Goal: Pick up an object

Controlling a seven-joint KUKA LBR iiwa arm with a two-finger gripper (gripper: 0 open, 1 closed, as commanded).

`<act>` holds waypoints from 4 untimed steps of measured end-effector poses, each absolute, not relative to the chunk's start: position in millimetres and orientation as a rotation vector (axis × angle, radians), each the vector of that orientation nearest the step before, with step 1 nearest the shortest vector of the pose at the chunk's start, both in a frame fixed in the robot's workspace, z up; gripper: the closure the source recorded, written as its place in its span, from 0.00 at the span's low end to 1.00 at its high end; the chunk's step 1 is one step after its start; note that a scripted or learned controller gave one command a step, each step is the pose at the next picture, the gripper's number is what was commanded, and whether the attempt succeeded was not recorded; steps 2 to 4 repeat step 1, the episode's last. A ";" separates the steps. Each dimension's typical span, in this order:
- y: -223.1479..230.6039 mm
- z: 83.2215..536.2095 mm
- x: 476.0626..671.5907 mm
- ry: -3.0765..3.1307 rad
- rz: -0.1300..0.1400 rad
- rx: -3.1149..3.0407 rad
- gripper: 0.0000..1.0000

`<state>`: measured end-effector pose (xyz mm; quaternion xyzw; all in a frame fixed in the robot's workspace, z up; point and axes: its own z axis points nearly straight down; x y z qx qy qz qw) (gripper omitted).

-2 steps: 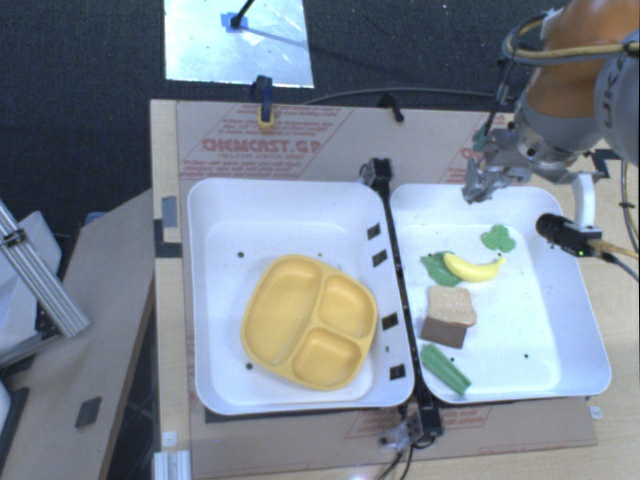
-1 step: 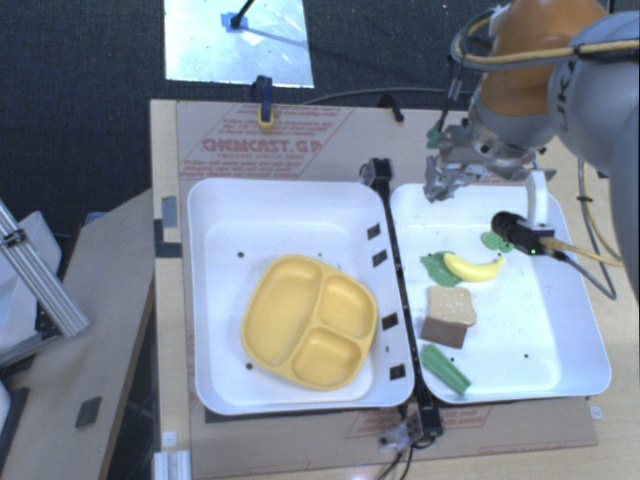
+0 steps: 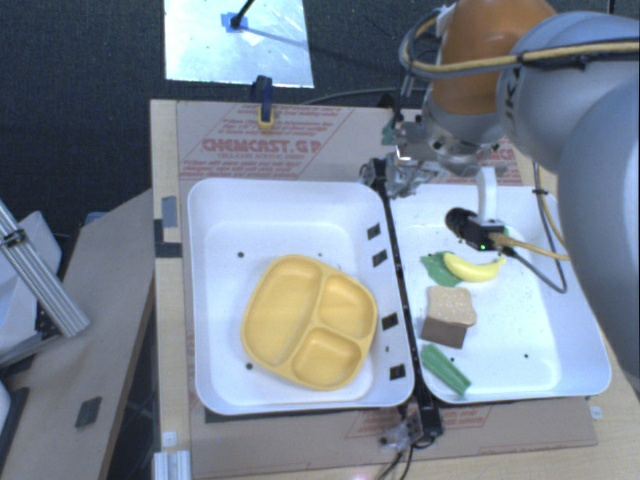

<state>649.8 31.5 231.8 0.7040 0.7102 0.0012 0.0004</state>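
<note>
Clearly the banana [image 3: 474,267] lies apart from the gripper [image 3: 398,176], nearer the camera

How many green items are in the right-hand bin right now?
2. A flat green leaf-shaped piece sits at the left end of the yellow toy banana; a long green stick-shaped piece lies low in the white bin, below the tan bread slice. The grey arm may hide more.

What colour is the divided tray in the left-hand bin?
Plain yellow all over. The divided tray shows best in the camera view.
</note>
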 end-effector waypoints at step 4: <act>84.8 218.3 655.2 2.232 0.004 2.211 1.00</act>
